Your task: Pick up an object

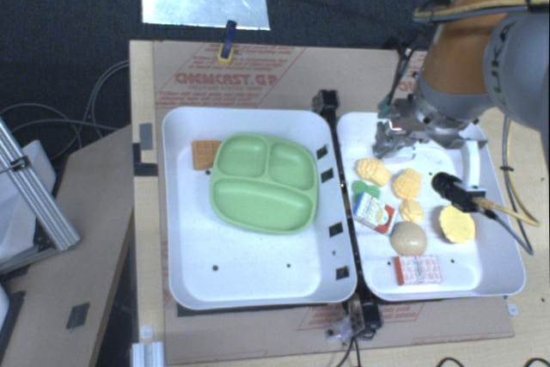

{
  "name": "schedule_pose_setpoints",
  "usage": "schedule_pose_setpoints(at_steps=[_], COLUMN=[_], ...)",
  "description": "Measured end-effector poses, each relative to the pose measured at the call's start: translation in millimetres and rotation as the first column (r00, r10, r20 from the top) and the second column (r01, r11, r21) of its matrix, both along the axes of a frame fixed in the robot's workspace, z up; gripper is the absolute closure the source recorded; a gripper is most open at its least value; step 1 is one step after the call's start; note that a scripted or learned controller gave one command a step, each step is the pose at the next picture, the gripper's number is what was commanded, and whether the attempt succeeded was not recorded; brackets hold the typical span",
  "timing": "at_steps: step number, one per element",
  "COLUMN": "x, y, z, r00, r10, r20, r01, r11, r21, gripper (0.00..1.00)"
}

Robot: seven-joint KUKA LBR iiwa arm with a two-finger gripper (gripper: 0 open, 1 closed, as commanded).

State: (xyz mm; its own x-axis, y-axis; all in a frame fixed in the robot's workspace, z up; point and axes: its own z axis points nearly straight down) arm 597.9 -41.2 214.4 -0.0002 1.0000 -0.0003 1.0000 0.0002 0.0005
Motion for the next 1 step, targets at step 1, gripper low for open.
schedule_pose_setpoints(at_steps=[1], x=[-3.5], y=[-0.5], z=[20.3], r00=[1.000], r10=[0.000], r20=[0.003], r01=[0.000], r11=[1.000], r21=[0.001], gripper=[1.00])
